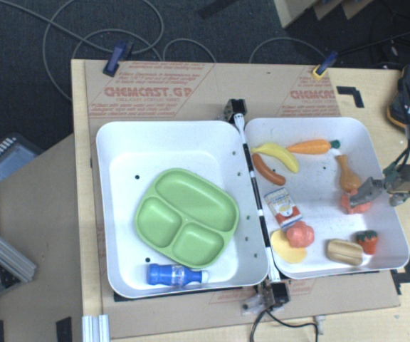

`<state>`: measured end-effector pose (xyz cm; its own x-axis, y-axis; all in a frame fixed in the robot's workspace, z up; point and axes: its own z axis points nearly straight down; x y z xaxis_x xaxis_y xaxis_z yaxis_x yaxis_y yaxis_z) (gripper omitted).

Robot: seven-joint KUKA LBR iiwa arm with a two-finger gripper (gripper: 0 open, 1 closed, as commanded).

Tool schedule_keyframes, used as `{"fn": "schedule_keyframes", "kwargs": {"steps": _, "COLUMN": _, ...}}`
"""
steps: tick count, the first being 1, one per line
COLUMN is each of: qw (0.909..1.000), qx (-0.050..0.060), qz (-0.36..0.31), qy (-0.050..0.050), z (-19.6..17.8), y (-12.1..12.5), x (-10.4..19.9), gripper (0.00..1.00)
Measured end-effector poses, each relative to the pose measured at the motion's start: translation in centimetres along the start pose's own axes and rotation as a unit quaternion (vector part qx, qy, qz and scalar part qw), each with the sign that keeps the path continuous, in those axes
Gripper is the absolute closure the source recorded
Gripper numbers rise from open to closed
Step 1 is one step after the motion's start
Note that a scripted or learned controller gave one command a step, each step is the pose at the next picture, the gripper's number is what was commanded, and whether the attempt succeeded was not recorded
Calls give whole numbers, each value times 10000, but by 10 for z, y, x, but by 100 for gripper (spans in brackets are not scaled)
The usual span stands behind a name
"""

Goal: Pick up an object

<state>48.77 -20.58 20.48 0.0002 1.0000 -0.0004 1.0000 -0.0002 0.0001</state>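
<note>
My gripper [366, 189] is low at the right side of the right bin [312, 130], reaching in from the right edge. Directly under and against it lies a small red object [356, 205], partly hidden by the gripper. A brown drumstick [347, 174] lies just above it. Further left in this bin are a carrot [310, 147], a banana [277, 155], a sausage [268, 169], a small carton [282, 206], a red apple [301, 234] on a yellow disc [285, 250], a bread roll [344, 251] and a strawberry [366, 241].
The left bin [119, 144] holds a green divided plate [185, 216] and a blue bottle [174, 275] lying near its front wall. The arm's body [408, 105] hangs over the bench's right edge. Cables run across the floor behind the bench.
</note>
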Motion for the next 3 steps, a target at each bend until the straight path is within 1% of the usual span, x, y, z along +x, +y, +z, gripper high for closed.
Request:
{"fn": "schedule_keyframes", "kwargs": {"steps": 1, "qw": 10000, "qx": -6, "qz": -10, "qy": 8, "z": 120, "y": 12, "x": -10, "gripper": 0}}
{"fn": "schedule_keyframes", "kwargs": {"steps": 2, "qw": 10000, "qx": -10, "qz": -11, "qy": 2, "z": 120, "y": 62, "x": 27, "gripper": 0}}
{"fn": "schedule_keyframes", "kwargs": {"steps": 3, "qw": 10000, "qx": -31, "qz": -5, "qy": -16, "z": 109, "y": 63, "x": 25, "gripper": 100}}
